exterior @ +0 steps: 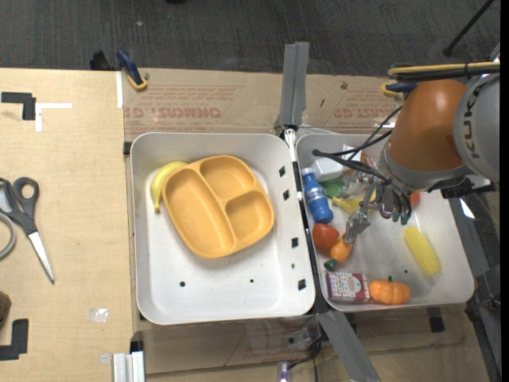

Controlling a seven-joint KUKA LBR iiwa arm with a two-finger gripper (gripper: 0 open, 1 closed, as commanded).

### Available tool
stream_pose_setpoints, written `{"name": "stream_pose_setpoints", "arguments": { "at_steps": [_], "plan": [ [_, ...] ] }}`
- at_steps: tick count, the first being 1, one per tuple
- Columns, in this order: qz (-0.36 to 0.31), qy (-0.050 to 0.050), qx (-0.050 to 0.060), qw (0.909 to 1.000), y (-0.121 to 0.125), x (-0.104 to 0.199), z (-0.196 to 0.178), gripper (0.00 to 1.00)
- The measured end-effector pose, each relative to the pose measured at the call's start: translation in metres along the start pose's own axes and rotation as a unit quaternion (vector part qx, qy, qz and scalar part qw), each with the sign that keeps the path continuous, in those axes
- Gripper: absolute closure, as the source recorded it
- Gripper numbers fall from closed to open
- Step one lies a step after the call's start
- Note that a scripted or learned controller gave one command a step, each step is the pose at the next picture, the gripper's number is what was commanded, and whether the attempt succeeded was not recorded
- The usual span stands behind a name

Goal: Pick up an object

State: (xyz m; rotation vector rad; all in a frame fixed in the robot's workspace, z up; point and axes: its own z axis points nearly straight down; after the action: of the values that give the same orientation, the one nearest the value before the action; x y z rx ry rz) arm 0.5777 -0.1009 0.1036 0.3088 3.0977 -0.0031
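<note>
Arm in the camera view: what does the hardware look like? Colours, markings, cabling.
The arm is grey with a large glossy orange band above the wrist. Dark letters, partly cut off, read "KU" on the grey link near the right edge. Black cables loop out from the wrist over the right bin. The gripper is small, dark metal, with thin fingers and coloured wiring around its base.

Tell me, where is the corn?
The corn lies in the right bin, toward its right side, just below the gripper and up to the right of the little orange pumpkin.
</note>
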Motion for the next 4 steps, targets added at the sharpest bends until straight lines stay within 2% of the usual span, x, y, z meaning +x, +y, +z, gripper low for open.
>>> {"name": "stream_pose_setpoints", "arguments": {
  "at_steps": [1, 2, 3, 4],
  "plan": [
    [0.024, 0.012, 0.001, 0.9997, 0.001, -0.014, 0.011, 0.0],
    [0.041, 0.012, 0.001, 0.9991, -0.009, 0.038, 0.01, 0.0],
    [0.035, 0.012, 0.001, 0.9993, -0.007, -0.024, 0.011, 0.0],
    [0.034, 0.01, 0.001, 0.9994, -0.006, -0.026, 0.001, 1.0]
  ]
}}
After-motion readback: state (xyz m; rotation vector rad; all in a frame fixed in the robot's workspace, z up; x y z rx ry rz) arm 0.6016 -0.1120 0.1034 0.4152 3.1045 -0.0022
